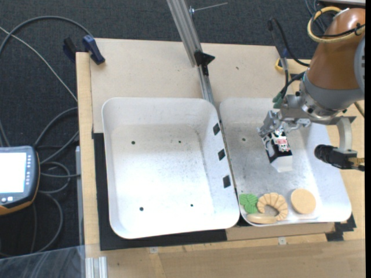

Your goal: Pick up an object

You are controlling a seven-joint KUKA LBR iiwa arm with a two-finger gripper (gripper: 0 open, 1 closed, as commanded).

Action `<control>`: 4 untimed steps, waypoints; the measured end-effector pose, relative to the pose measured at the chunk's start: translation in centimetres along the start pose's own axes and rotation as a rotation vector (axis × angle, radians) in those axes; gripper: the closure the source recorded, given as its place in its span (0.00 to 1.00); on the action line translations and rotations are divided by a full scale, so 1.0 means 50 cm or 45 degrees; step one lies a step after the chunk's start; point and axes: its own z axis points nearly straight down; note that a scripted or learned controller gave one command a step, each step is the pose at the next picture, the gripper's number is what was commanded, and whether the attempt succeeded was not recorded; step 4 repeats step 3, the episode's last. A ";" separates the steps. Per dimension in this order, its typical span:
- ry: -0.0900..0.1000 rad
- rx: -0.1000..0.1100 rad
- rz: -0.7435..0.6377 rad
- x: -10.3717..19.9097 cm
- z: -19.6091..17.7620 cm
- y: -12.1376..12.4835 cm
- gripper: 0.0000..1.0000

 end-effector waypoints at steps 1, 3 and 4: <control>0.000 -0.005 -0.002 0.113 -0.017 0.000 1.00; -0.001 -0.003 -0.001 0.333 -0.022 -0.005 1.00; -0.001 -0.003 -0.001 0.333 -0.022 -0.005 1.00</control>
